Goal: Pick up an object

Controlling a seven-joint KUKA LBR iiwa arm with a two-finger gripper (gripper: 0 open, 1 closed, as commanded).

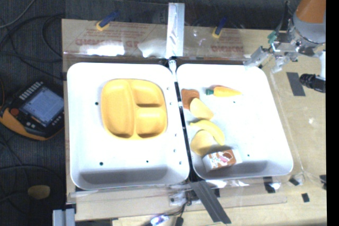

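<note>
Gripper [267, 55] hovers upper right of frame, outside the right bin [275, 114]; finger state cannot be told. Toy carrot [224, 91] lies isolated mid-bin: recommend centred, vertical descent, closing across its width.

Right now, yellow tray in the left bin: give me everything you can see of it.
The yellow tray lies flat, open side up, roughly centred in the left bin. It looks like smooth moulded plastic with rounded corners. Raised ridges split it into three compartments: one long one on its left, two smaller ones stacked on its right. Nothing sits in it, and only the bin floor touches it.
</note>
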